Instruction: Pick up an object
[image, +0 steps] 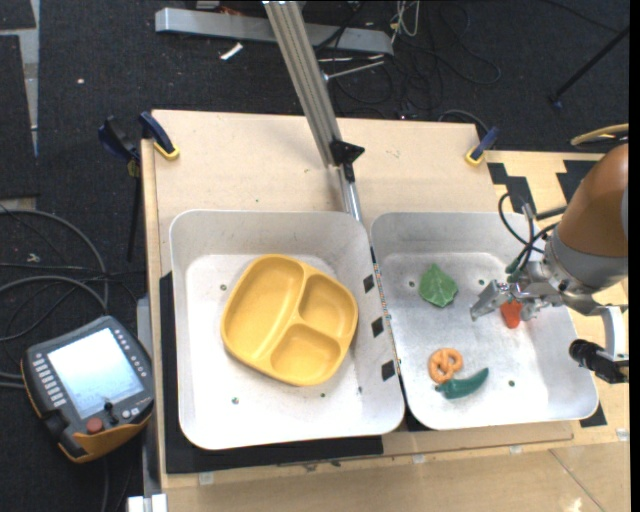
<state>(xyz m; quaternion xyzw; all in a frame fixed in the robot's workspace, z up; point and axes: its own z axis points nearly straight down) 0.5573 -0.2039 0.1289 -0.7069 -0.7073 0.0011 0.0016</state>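
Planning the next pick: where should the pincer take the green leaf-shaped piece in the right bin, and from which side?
From straight above, across the narrower width of the green leaf piece. It lies flat on the right bin floor with bare floor all round, well apart from the orange pretzel, so the fingers probably have room on either side.
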